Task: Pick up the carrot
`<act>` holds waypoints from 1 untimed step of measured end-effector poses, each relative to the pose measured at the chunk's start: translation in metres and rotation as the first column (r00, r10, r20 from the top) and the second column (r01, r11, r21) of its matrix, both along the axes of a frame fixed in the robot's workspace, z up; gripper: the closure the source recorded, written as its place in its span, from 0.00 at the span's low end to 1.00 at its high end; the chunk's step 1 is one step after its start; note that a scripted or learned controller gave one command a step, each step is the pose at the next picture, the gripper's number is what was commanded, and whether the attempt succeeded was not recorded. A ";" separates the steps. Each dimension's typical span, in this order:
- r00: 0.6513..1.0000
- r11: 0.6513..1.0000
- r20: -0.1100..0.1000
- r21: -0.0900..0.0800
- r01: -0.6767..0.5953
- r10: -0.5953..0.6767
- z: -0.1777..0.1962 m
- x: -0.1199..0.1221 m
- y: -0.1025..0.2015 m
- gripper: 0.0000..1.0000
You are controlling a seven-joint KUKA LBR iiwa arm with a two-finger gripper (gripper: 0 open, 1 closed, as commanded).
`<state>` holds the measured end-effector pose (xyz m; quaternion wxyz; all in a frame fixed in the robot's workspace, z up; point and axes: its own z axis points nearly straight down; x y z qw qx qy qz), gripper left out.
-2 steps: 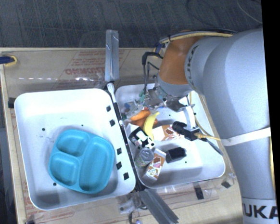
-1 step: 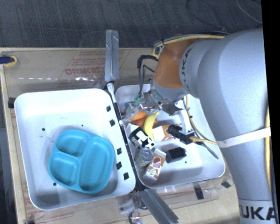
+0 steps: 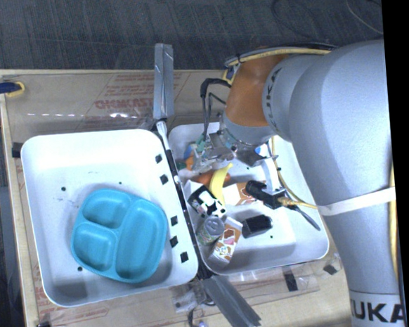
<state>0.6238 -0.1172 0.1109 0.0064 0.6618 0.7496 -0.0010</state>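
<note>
the big grey arm [image 3: 344,148] fills the right side closest to the lens, its orange band [image 3: 245,96] sitting above the wrist as it reaches down over the far end of the right bin [image 3: 306,246]. the gripper [image 3: 214,150] hangs low at that bin's upper left, among the clutter; whether it is apart or together cannot be told from this angle. the carrot [image 3: 200,175] shows as a small orange piece just below the gripper, near the bin's left wall and touching or close beside a yellow banana [image 3: 220,181]. nothing can be made out between the gripper's tips. further down the same bin lie a black and white toy [image 3: 206,201], a round grey can [image 3: 213,226], a small printed carton [image 3: 227,243] and a black block [image 3: 256,224]. the left bin [image 3: 42,165] holds a blue divided plate [image 3: 120,233], lying flat toward its near side
</note>
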 end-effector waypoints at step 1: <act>1.000 1.000 0.000 0.000 0.000 0.000 0.000 0.000 0.000 0.00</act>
